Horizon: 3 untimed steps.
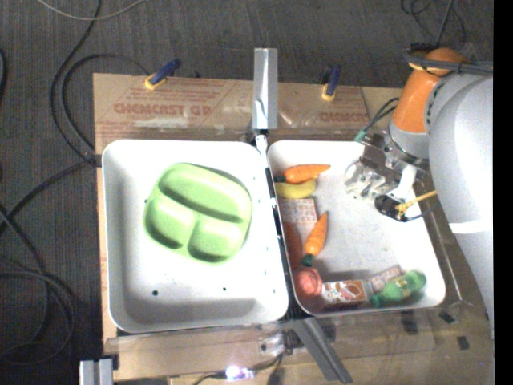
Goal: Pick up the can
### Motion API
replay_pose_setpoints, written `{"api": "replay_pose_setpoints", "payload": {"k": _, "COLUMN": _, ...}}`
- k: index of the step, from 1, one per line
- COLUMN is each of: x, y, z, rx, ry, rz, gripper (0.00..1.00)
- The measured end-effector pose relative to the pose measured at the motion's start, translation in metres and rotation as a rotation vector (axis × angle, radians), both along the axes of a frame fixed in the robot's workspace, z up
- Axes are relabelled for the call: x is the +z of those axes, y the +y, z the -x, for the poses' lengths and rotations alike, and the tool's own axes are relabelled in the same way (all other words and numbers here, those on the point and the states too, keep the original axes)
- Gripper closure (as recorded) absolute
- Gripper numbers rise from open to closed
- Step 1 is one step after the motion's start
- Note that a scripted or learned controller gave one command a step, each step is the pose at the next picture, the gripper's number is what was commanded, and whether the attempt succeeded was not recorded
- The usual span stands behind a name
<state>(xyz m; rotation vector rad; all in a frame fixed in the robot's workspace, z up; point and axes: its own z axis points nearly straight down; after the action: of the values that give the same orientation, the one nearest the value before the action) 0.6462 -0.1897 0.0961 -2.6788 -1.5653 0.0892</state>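
Can (346, 292) at bin's front, far from fingers (362, 181).

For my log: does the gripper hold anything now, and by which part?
Nothing is held. The gripper hangs over the right bin, nothing between its fingers; the can lies at the near wall.

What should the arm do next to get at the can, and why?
Probably swing the gripper toward the near edge of the right bin, where the can lies on its side. The gripper hangs near the bin's far right corner, well apart from the can, which is crowded between a reddish fruit and a green toy, so careful alignment comes first.
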Motion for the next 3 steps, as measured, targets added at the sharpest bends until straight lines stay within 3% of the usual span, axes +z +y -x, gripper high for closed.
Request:
{"api": "replay_pose_setpoints", "payload": {"k": 1, "x": 0.067, "y": -0.019, "z": -0.021, "rx": -0.314, "ry": -0.053, "rz": 0.013, "gripper": 1.0}}
{"api": "replay_pose_setpoints", "payload": {"k": 2, "x": 0.119, "y": -0.03, "z": -0.017, "rx": -0.59, "ry": -0.062, "rz": 0.028, "gripper": 1.0}}
{"api": "replay_pose_setpoints", "payload": {"k": 3, "x": 0.231, "y": -0.034, "z": -0.011, "rx": -0.639, "ry": -0.062, "rz": 0.03, "gripper": 1.0}}
